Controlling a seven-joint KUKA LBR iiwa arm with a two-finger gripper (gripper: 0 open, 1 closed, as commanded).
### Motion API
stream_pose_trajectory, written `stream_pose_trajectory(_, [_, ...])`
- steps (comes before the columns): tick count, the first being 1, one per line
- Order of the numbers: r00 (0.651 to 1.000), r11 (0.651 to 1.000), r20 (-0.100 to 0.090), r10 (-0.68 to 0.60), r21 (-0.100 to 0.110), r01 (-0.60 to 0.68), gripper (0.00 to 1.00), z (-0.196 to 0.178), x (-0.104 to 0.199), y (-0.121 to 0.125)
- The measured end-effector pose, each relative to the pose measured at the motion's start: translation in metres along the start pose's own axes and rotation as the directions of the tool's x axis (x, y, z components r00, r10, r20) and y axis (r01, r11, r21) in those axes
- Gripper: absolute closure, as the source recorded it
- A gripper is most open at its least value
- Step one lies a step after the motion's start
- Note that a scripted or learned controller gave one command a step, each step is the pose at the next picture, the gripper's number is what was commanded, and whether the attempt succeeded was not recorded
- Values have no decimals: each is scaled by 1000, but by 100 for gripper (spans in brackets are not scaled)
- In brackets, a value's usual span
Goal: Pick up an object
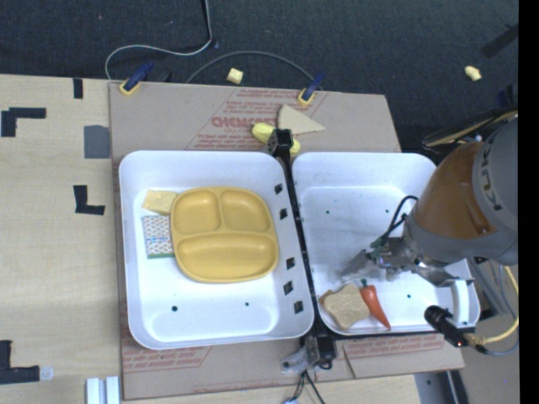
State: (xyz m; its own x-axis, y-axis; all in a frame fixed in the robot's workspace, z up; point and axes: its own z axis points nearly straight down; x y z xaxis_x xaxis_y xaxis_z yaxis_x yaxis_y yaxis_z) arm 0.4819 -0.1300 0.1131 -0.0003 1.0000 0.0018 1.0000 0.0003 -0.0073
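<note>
Two shallow white bins are sitting side by side on a cardboard sheet (253, 112) laid over the bench. The left bin (135, 225) is holding a yellow divided plate (225, 234), with a pale yellow block (158, 200) and a small patterned packet (157, 235) lying just beside the plate's left edge. The right bin (354, 175) is holding a slice of toast (345, 306) near its front wall, and an orange carrot (375, 305) is lying against the toast's right side, its green end pointing up-bin. The grey arm (472, 209) is reaching in from the right, its orange band showing above the wrist. The gripper (360, 263) is hanging low inside the right bin, just above and behind the toast and carrot; nothing is showing between its tips, and how wide it is set cannot be told from here. A yellow clamp (283, 144) is gripping the bins' shared rear edge.
</note>
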Motion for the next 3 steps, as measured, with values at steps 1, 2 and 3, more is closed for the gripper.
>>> stream_pose_trajectory(1, [1000, 1000, 5, 2, -7, -2, 0, 29, 11, 1])
stream_pose_trajectory(2, [1000, 1000, 8, 3, -17, -3, 0, -64, -50, 26])
stream_pose_trajectory(3, [1000, 1000, -2, -2, 0, 2, 0, 6, 4, 0])
